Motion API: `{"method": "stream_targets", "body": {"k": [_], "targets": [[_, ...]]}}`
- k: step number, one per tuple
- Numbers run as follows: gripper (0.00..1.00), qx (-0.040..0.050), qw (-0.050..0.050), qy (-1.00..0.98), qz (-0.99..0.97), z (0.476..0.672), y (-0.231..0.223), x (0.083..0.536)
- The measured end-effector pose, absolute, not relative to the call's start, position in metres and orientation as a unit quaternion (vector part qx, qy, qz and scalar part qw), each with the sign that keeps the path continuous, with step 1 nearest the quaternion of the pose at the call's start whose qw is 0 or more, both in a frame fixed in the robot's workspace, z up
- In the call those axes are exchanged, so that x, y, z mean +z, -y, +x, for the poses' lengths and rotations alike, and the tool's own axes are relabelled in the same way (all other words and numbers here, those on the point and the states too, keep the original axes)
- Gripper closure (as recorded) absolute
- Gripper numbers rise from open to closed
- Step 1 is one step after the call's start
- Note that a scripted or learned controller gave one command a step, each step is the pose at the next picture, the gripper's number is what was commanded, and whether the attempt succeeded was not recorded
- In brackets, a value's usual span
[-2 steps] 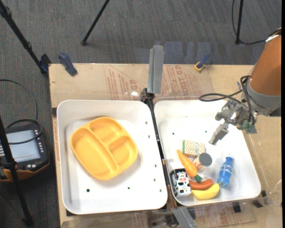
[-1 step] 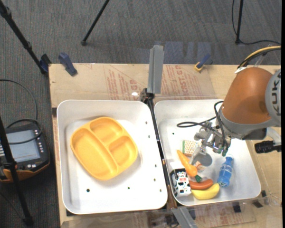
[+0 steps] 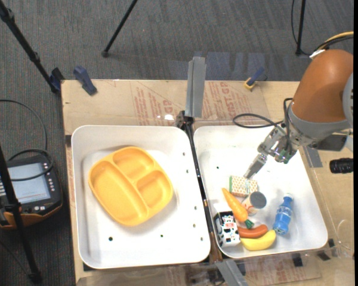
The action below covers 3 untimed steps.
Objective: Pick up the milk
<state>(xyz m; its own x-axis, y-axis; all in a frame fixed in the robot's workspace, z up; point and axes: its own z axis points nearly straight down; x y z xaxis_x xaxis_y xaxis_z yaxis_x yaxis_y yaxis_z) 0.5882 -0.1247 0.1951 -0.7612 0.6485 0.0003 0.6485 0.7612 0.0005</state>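
A: Camera view from above: a plywood-topped bench (image 3: 131,103) on grey carpet, tripod legs around it, and a teach pendant (image 3: 25,186) on the floor at the left.

B: And two white bins side by side. The left bin (image 3: 95,243) holds a yellow divided tray (image 3: 131,185), with bare floor all round it.

A: The right bin (image 3: 304,219) is busier. Everything crowds its near half: a carrot (image 3: 235,204), a banana (image 3: 259,241) with a red sausage (image 3: 253,230) on it, a blue bottle (image 3: 283,214), a small can (image 3: 258,200) and a patterned box (image 3: 241,186).

B: The far half of that bin lies open.

A: The milk (image 3: 228,228), a cow-spotted carton, sits in the near left corner, tight against the wall between the bins, just beside the carrot and the sausage.

B: The gripper (image 3: 253,170) hangs slanted over the bin's middle, tip just above the patterned box. Whether it is parted or closed, I cannot tell.

A: Nothing shows in it. The milk lies nearer and leftward, apart from the tip, with the box and carrot between.
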Motion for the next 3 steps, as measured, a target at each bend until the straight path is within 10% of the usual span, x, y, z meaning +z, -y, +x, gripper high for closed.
{"method": "stream_targets", "body": {"k": [2,3], "targets": [[0.00,-0.0001,-0.001,0.962,-0.273,0.477,0.117,0.087],[0.00,-0.0004,0.001,0.982,-0.187,0.477,0.036,0.186]]}}
